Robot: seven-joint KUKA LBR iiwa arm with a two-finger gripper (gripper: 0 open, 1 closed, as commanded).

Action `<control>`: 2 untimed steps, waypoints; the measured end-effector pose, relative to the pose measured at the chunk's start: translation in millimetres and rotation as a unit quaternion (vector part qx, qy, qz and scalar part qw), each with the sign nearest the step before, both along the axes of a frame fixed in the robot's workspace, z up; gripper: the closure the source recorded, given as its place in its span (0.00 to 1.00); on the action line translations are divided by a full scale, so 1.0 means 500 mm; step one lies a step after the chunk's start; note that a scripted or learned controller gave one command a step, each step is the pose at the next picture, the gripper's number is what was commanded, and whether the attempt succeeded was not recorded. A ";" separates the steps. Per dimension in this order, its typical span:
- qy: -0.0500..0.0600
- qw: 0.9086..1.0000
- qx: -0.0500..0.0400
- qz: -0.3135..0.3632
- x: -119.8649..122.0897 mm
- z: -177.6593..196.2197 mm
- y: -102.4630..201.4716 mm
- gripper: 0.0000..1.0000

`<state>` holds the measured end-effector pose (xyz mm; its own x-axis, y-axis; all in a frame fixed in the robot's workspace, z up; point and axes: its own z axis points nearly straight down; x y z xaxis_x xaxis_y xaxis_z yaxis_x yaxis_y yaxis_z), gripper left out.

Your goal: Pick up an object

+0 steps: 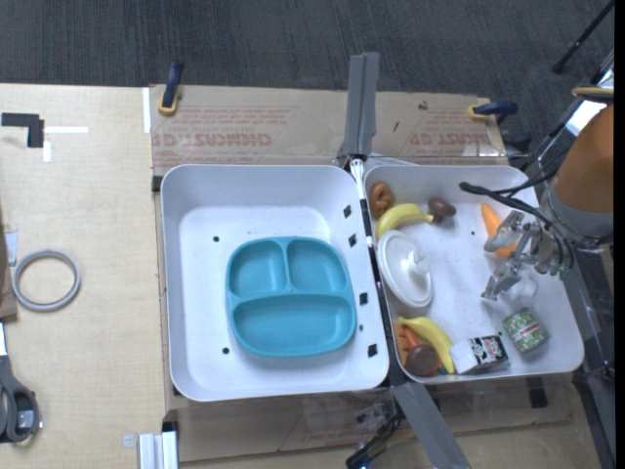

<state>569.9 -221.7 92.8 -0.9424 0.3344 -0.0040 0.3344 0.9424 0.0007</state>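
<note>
I'm watching the grey arm with its orange band reach in from the right edge, wrist bent down over the right-hand shallow white bin [557, 355]. The two-finger gripper [505, 279] hangs low above that bin's right half, its metal tips pointing down and to the left, close to the bin floor. From here I cannot tell how far the jaws are parted, and I see nothing between them.

An orange carrot-shaped piece [498, 227] lies just above the gripper, partly behind the wrist hardware. Just below the gripper sits a small green-labelled can [525, 330], apart from the tips. A black-and-white small packet [485, 352] rests near the bin's front wall. On the left side of this bin I see a white round lidded dish [406, 268], a yellow banana [401, 217] above it, a brown doughnut [381, 197] in the far corner, and a second yellow banana [433, 339] near the front.

The left white bin [186, 291] holds a blue divided plastic plate [290, 296]. A grey tape ring [44, 279] lies on the pale wooden worktop [78, 184].
</note>
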 end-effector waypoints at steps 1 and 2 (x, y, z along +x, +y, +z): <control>-0.001 0.999 0.000 -0.038 0.123 0.001 0.052 0.00; 0.000 0.997 0.000 -0.073 0.115 0.000 0.037 0.00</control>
